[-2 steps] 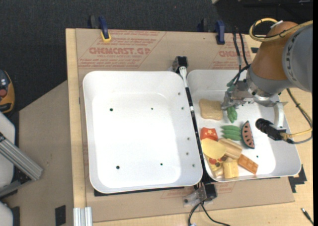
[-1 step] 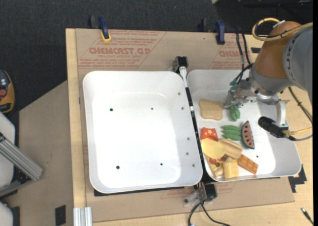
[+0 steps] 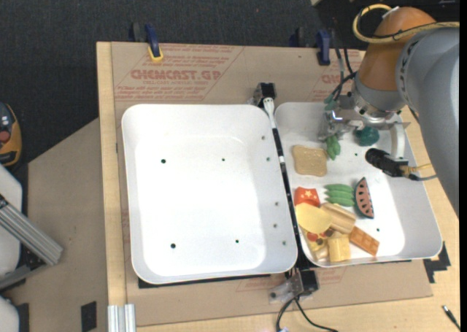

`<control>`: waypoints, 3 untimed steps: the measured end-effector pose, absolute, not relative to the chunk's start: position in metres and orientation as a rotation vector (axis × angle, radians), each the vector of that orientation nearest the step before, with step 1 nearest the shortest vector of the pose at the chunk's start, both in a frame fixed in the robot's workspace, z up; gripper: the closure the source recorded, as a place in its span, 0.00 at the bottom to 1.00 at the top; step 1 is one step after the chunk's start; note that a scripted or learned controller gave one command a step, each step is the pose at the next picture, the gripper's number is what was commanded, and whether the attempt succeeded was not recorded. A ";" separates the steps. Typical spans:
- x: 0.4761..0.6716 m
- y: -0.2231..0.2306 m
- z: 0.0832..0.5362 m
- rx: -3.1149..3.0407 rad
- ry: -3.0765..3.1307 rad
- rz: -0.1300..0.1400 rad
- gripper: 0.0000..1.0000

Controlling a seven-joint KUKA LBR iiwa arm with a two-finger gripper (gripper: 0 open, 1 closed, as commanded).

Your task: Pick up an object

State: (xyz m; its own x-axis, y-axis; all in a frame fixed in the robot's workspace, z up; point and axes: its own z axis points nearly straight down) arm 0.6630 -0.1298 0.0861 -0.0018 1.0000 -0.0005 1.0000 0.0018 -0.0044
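One grey arm [image 3: 408, 68] reaches from the right, its gripper [image 3: 334, 133] lowered into the right bin's [image 3: 419, 232] far part, fingers narrowly set on a green object [image 3: 333, 147].

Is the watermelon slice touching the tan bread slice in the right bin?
Apart. The camera view shows bare white bin floor between the watermelon slice and the bread slice, with green pieces lying between them.
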 end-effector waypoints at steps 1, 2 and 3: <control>0.616 -0.132 0.085 -2.221 -2.217 0.003 1.00; 0.668 -0.160 0.086 -2.220 -2.224 0.001 1.00; 0.666 -0.103 0.086 -2.215 -2.223 0.004 1.00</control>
State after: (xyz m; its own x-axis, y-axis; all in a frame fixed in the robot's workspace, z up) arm 0.6664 -0.1032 0.0860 -0.0035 1.0000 0.0001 1.0000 0.0035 -0.0040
